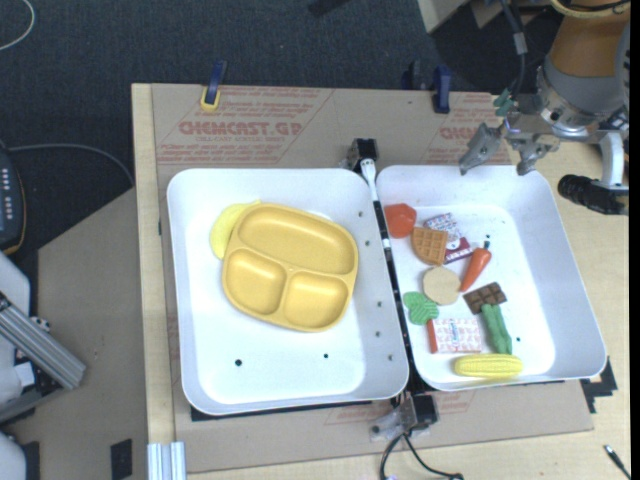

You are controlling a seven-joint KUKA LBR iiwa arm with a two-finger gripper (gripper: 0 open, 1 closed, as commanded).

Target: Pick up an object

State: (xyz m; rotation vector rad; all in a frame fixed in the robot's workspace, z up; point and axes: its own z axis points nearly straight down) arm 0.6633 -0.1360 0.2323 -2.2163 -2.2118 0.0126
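My gripper [500, 158] hangs above the far edge of the right bin [560, 268], its two fingers spread open with nothing between them. Below and nearer the camera, small toy foods lie in that bin: a red piece [401, 219], a waffle [430, 245], a carrot [476, 264], a round cookie [440, 286], a chocolate piece [484, 296], a green vegetable [420, 308], a green-handled item [497, 329], a wrapped packet [458, 334] and a corn cob [487, 366].
The left bin [200, 348] holds a yellow divided plate [288, 266] with a yellow item [224, 228] tucked under its left edge. Both bins sit on a cardboard sheet [300, 118] with clamps at the back.
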